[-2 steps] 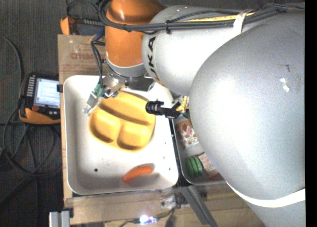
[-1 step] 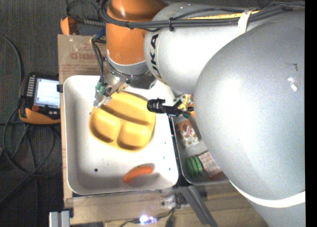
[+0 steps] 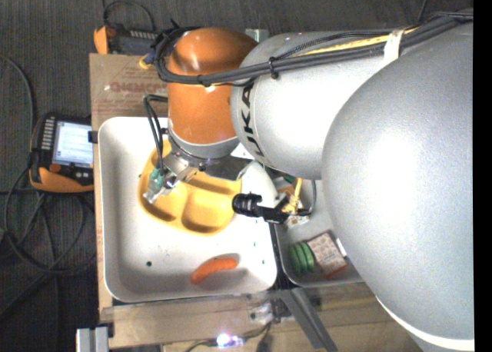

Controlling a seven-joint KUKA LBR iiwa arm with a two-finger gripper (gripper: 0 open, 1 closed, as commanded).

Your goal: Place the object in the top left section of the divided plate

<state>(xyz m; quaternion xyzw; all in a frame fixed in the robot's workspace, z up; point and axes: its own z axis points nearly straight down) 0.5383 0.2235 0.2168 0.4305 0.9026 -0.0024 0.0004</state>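
One grey arm [image 3: 323,112] bent low, end effector [image 3: 159,183] over yellow divided plate [image 3: 192,208], grip state seemingly indiscernible.

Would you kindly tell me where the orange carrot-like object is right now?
The orange object lies on the floor of the left white bin, near its bottom edge in the camera view, below the yellow divided plate.

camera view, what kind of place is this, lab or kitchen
Probably a robotics lab: a grey and orange robot arm reaches over a shallow white plastic bin holding a yellow divided plate, with an orange handheld controller with a lit screen on dark carpet.
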